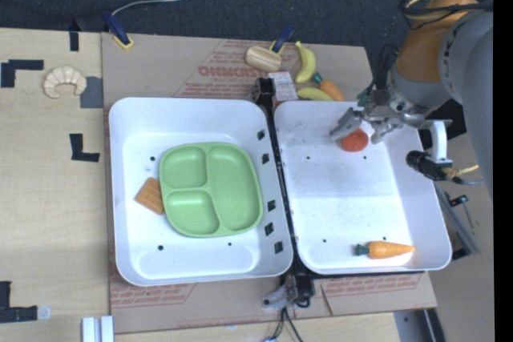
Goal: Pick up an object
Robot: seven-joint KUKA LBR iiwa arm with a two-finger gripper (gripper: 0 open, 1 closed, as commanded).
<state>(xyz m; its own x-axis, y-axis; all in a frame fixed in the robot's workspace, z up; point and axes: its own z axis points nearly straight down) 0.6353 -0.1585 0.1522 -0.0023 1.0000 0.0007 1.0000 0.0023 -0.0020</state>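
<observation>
My gripper [358,129] hangs over the far part of the right bin [337,196], its grey fingers [345,125] spread to either side of a small red tomato [355,142]. The tomato sits just below and between the fingertips, resting on the bin floor as far as I can see. An orange carrot [386,250] lies near the front right corner of the same bin. In the left bin [132,172] a green divided plate [212,189] lies flat, with a tan cracker [151,195] tucked at its left edge.
Behind the bins lie a bread roll [263,57], a yellow banana [305,65], a second carrot [329,88] and a small box [282,85]. A croissant [65,81] rests on the bench at far left. Blue clamps [119,31] hold the cardboard.
</observation>
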